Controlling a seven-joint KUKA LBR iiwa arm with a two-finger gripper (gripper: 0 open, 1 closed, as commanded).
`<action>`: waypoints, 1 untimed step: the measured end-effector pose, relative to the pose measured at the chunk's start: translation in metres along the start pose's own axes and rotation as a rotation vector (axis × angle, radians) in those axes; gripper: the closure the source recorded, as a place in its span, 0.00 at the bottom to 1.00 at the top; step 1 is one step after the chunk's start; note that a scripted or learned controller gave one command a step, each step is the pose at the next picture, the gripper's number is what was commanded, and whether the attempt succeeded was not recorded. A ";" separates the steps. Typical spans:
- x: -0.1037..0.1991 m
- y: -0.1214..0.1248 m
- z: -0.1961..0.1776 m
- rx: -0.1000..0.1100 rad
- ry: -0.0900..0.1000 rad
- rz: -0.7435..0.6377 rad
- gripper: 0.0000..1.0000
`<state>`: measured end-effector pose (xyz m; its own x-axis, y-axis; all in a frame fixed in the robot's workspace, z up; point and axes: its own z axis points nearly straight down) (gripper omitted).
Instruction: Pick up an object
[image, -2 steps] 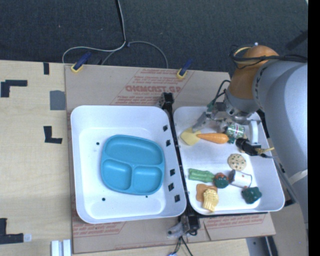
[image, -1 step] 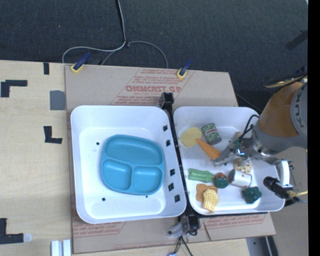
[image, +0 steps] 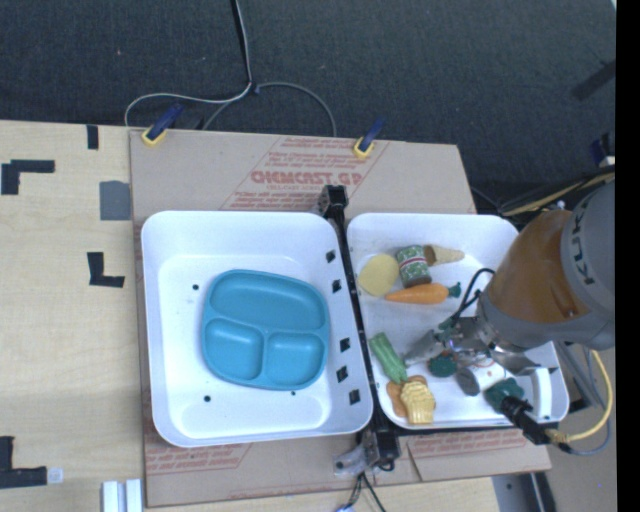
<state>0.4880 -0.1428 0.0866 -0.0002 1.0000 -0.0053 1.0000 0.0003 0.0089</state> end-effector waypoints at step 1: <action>-0.002 0.001 -0.011 -0.001 -0.002 0.002 1.00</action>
<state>0.4894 -0.1450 0.0975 0.0022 1.0000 -0.0069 0.9999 -0.0021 0.0101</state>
